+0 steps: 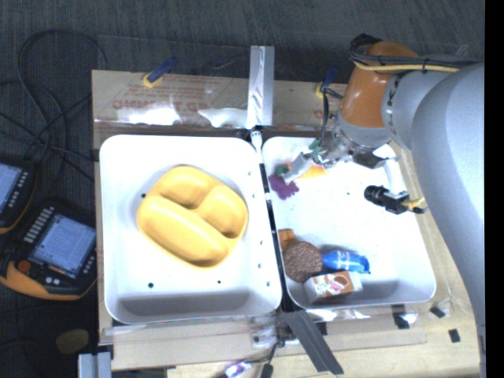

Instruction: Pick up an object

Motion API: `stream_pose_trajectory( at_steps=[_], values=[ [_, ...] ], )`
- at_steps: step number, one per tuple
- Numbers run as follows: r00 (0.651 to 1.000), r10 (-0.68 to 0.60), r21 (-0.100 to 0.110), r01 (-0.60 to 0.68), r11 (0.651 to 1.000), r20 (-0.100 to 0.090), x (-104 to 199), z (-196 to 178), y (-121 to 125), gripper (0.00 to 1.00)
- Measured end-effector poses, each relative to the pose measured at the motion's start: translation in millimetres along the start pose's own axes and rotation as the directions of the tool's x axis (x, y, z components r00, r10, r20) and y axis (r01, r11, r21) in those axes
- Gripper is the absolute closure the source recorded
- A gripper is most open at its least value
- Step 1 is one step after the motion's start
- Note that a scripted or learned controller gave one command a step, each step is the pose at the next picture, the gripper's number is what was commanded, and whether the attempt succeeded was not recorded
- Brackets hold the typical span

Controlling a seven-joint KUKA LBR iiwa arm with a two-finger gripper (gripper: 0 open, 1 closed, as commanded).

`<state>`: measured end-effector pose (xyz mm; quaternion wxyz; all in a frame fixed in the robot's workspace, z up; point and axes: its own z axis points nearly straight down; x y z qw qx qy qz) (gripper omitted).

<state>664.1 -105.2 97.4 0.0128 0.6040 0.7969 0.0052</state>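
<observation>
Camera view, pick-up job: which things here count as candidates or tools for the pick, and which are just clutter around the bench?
Part of the job:
- claw
- purple piece
- orange piece
- brown round object
- blue packet
- small carton
- yellow bun-shaped object
- right bin
- left bin

Lying about:
- handheld pendant
- cables
- blue clamp
</observation>
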Motion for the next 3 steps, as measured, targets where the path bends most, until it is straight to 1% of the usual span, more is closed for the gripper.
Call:
stream_pose_trajectory(
  at_steps=[1, 2, 3],
  values=[
    [1.000, -0.006, 0.014, 0.007, 1.000, -0.007, -7, 2, 7, 0.00],
    [1.000, -0.010, 0.012, 0.010, 1.000, -0.004, -7, -8, 8, 1.00],
    [0.982, 0.189, 0.027, -0.189, 0.982, -0.008, 65, -86, 25, 1.00]
  ],
)
